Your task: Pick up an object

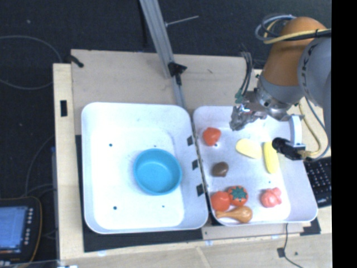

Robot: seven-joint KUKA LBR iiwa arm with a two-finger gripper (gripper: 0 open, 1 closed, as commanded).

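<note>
A pale wooden tabletop (122,77) stood on a dark floor and carried two shallow white bins, touching along their inner walls. The left bin (106,121) held a blue bowl (158,171) toward its five o'clock side, with bare white all around it. The right bin (298,202) was crowded: a red piece (211,135) at ten o'clock, a brown lump (220,168) left of centre, two yellow pieces (248,148) (270,157) at two o'clock, and red, orange and tan pieces (237,195) along the six o'clock rim. The gripper (239,119) hung over the bin's twelve o'clock edge, above bare floor just beside the red piece, nothing visible between its fingers; how far apart they stood could not be told.
</note>
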